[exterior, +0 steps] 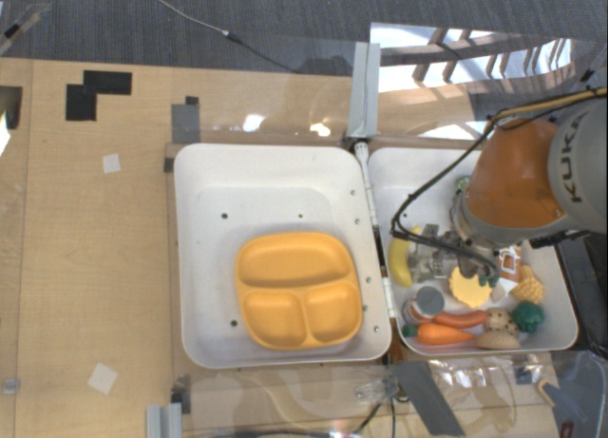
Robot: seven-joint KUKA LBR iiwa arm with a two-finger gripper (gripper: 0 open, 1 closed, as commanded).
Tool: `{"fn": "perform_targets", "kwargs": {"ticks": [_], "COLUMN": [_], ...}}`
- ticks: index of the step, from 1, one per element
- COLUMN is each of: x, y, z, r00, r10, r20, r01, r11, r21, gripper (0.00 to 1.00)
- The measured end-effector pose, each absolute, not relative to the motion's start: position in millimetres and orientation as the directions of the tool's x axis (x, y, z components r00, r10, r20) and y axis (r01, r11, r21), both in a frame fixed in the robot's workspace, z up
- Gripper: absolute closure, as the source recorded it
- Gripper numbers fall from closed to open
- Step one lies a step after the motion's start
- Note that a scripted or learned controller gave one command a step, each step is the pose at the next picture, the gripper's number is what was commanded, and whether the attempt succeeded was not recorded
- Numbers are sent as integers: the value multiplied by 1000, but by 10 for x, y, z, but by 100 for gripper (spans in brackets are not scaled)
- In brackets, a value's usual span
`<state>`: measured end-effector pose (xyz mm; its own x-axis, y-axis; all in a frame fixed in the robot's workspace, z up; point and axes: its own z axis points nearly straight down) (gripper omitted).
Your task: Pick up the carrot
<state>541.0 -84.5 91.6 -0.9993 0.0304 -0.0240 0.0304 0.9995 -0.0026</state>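
Looking down on two shallow white plastic bins, with the right bin (570, 332) serving as landmark. Lying along that bin's near wall: a smooth orange plastic carrot (445, 334), long axis running roughly left to right, parallel to that wall. Hovering above the bin's middle: a metal two-finger gripper (445, 263) beneath an orange-banded grey arm (518, 180), opening impossible to judge. Sitting just nearward of the gripper, untouched: the carrot. Crowding beside it: a red sausage-shaped toy (465, 317), a yellow disc (470, 287). Resting in the left bin: a yellow compartment tray (296, 289).
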Motion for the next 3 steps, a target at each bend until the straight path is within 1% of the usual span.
{"fn": "perform_targets", "kwargs": {"ticks": [1, 2, 3], "x": [5284, 5155, 5350], "y": [-731, -861, -733], "z": [1911, 1396, 1874], "r00": [-1000, -995, -987], "r10": [7, -100, -161], "r20": [-21, -14, -13], "r01": [7, -100, -161], "r11": [1000, 995, 987], "r21": [-2, -2, -2], "gripper": [100, 100, 100]}}
